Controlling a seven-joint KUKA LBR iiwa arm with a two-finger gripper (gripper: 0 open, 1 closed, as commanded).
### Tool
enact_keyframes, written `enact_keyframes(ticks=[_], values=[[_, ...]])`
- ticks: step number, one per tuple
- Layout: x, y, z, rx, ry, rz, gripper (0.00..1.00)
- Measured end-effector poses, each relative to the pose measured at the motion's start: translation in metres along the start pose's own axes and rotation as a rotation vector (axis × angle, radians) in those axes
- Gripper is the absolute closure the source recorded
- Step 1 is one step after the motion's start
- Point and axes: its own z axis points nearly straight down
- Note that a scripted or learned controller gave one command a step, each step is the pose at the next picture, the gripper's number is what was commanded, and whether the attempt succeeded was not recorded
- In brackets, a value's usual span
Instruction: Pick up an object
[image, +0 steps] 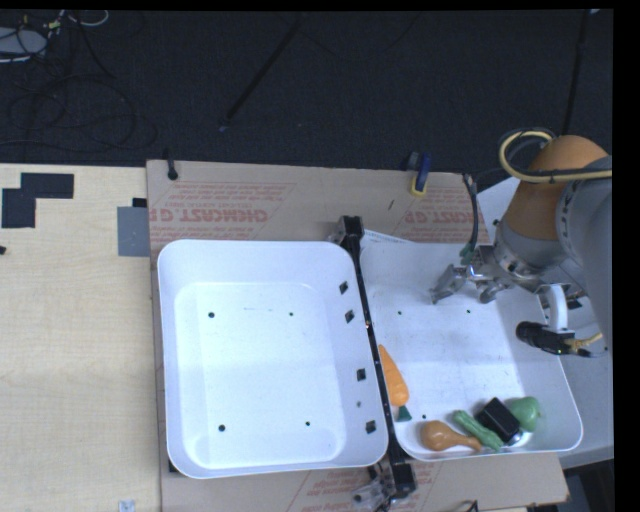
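A pale wood tabletop (70, 330) carries a cardboard sheet (260, 200) under two white bins; behind lies dark floor with cables. The left bin (190, 262) and right bin (545, 395) touch along a black clamped seam. Four objects sit in the right bin's near end: one carrot (392, 376), one tan gourd (445, 435), one green toy (520, 411), one black block (497, 418). The carrot lies against the seam, long axis running near-to-far, leafy end nearest. The end effector (468, 284) hovers over the right bin's far end, fingers spread, holding nothing.
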Motion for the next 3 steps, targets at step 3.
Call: enact_keyframes(ticks=[3], values=[[-0.018,0.0,-0.002,-0.002,-0.001,0.001,0.0]])
